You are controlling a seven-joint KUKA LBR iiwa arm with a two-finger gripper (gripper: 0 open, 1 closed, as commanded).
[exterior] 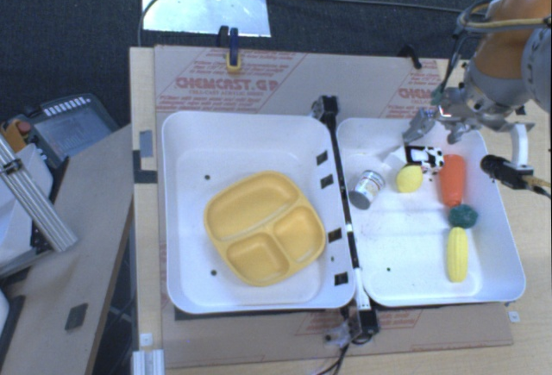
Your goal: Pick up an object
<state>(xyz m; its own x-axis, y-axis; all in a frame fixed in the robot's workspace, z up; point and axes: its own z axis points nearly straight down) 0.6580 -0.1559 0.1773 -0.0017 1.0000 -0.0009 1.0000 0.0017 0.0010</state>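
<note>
The gripper point(436, 125) hung over the far edge of the right bin point(500, 278), and we could not tell its state. Just below it we saw a small black-and-white toy point(425, 157) touching a yellow ball point(410, 179). A metal can point(368, 188) lay on its side to their left. An orange carrot point(452, 178) with a green top and a yellow corn cob point(457, 253) lay to the right. The left bin point(185, 140) held a yellow divided plate point(263, 227).

Two bins point(185, 218), one yellow tray point(263, 227)
</note>
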